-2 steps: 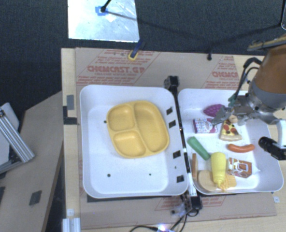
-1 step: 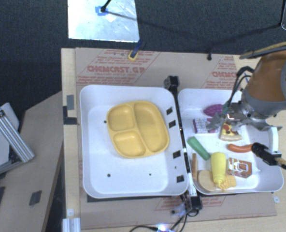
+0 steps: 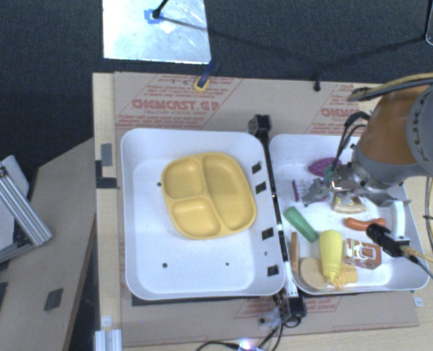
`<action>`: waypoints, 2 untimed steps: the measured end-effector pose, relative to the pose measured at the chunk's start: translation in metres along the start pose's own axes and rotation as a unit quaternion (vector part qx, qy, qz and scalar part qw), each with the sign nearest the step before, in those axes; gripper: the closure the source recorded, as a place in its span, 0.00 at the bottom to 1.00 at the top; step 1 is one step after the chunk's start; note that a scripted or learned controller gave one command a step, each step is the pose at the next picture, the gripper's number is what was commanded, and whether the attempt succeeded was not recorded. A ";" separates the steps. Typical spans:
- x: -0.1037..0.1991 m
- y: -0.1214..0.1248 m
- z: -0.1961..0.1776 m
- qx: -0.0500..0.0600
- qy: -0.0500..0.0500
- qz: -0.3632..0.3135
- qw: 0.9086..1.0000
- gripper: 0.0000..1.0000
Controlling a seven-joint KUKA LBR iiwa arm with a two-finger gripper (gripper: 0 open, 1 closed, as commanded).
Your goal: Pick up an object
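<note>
Where toys crowd the right bin, the tool hovers mid-bin.

The arm reaches in from the right and bends down over the right bin, its grey body and orange band hanging above that bin's far right part. The wrist slants down and leftward toward the bin's middle. The gripper sits low over the bin's upper middle, close to its floor, pointing left toward the wall the two bins share.
</note>
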State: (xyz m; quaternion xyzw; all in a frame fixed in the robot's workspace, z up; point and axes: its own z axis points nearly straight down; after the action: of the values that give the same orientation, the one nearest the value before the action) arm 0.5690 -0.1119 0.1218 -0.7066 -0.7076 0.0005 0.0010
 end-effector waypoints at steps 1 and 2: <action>0.001 0.000 0.039 -0.001 0.000 0.000 1.000 0.00; 0.000 0.001 0.027 -0.003 0.000 0.001 1.000 1.00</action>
State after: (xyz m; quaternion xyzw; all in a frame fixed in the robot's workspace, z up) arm 0.5703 -0.1117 0.0951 -0.7072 -0.7070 -0.0010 -0.0011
